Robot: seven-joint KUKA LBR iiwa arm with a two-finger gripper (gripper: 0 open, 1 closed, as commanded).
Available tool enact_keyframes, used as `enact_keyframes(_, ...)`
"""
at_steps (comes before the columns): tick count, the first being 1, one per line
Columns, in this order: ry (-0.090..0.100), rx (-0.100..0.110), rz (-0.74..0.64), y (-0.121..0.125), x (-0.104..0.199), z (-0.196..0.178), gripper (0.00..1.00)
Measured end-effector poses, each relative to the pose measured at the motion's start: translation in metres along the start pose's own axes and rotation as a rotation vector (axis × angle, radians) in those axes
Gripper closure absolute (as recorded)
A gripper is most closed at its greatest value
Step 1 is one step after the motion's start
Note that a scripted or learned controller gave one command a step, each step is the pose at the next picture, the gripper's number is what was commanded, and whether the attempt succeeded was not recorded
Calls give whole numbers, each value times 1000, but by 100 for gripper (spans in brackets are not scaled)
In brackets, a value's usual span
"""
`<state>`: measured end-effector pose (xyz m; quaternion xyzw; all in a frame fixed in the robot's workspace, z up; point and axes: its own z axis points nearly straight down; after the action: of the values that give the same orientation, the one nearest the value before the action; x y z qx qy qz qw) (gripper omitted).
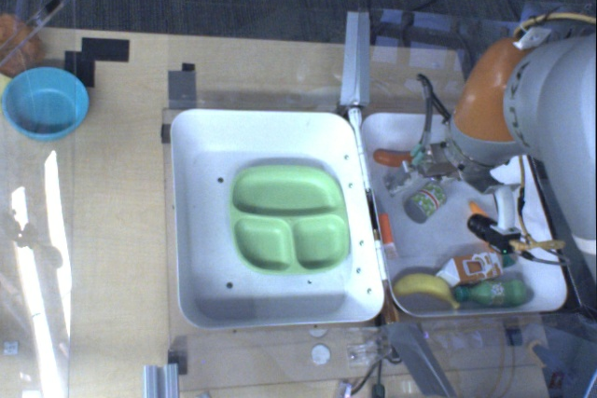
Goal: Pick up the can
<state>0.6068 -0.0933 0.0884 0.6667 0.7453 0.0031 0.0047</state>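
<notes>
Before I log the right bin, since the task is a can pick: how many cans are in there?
1. The can lies tilted in the right bin, just below the gripper. The arm covers part of the bin, so another could be hidden.

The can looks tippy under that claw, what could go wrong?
1. The can lies on its side, so it might roll away if the claw nudges it.
2. An orange thing lies close beside the claw and could get bumped or grabbed instead.
3. The right bin is crowded: the banana and green bottle lie near, so a rolling can might hit them.
</notes>
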Motion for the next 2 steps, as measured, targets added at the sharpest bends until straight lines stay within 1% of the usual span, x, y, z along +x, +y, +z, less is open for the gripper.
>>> enact_keyframes(1, 0, -6, -9, 3, 2, -13, 100)
enact_keyframes(2, 0, -6, -9, 3, 2, -13, 0)
